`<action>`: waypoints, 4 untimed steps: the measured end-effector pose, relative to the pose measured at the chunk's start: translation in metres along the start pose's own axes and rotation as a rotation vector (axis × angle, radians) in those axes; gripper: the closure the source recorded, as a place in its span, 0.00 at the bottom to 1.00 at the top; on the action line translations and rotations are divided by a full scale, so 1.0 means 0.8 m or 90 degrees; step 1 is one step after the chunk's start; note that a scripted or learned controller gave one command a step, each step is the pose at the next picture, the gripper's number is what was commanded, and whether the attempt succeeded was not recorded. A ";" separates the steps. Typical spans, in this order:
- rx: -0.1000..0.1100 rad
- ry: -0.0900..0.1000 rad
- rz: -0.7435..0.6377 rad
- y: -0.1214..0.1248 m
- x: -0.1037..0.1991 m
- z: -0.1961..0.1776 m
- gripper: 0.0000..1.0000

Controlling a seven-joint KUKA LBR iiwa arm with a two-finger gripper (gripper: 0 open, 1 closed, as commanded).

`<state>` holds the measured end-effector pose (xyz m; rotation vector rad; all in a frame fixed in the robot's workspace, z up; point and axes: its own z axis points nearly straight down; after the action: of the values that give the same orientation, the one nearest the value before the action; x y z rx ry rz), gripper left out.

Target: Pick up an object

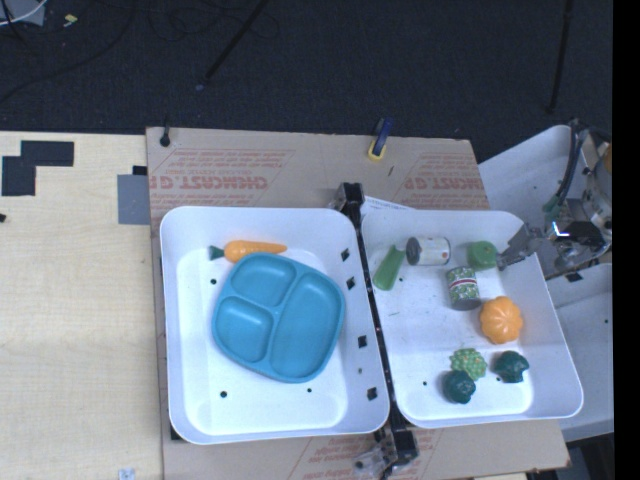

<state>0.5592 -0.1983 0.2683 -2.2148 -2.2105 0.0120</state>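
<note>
Gripper waiting at the right bin's far edge, nothing picked yet.

From where I stand the gripper (540, 236) sits at the right rim of the right bin (560, 408), and I cannot tell how its jaws are set; nothing visibly sits between them. Closest to it is the small green piece (481, 255), then the can with the green label (463, 287) and the orange fruit (500, 319) just beside it. Farther in lie the white cylinder (430, 251) and a long green vegetable (388, 267); the near corner holds three green items bunched together. I'd go for the green piece: descend straight, centred over it, avoiding the can. The left bin (180, 368) holds a blue divided plate (279, 316) and a carrot (253, 251).
</note>
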 end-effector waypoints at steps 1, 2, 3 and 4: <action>-0.008 -0.002 -0.001 0.002 0.000 -0.009 0.00; -0.005 -0.001 -0.002 0.007 -0.003 0.047 0.00; -0.005 0.000 -0.001 0.002 0.009 0.109 0.00; -0.006 -0.001 -0.002 -0.008 0.015 0.169 0.00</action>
<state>0.5510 -0.1855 0.1336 -2.2169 -2.2185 0.0037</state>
